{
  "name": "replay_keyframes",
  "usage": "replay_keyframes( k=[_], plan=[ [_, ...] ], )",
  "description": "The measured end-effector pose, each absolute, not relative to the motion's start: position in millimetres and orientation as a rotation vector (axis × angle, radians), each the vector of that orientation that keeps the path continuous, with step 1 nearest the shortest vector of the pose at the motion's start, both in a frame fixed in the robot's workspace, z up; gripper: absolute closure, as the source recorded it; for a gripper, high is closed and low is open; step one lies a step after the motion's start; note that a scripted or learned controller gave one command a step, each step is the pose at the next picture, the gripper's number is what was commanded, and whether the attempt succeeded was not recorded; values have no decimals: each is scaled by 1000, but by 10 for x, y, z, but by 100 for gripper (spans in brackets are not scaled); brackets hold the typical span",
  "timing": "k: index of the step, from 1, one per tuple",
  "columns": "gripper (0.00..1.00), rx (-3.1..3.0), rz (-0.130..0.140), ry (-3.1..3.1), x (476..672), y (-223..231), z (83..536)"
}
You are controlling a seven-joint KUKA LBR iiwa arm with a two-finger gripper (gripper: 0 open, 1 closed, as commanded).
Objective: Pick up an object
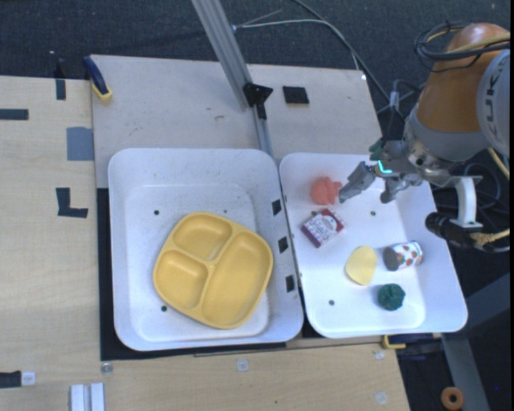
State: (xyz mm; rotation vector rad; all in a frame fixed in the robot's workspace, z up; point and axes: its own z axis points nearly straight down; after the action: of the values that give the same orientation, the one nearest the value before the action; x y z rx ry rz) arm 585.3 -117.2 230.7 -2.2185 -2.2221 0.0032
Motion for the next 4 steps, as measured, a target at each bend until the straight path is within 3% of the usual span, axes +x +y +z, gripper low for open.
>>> replay_keyframes(
  k=[1,4],
  plan=[
    [0,-2219,2,-2223,5856,-1172,2310],
    [0,-2221,1,-2223,5743,-1095,854]
  ],
)
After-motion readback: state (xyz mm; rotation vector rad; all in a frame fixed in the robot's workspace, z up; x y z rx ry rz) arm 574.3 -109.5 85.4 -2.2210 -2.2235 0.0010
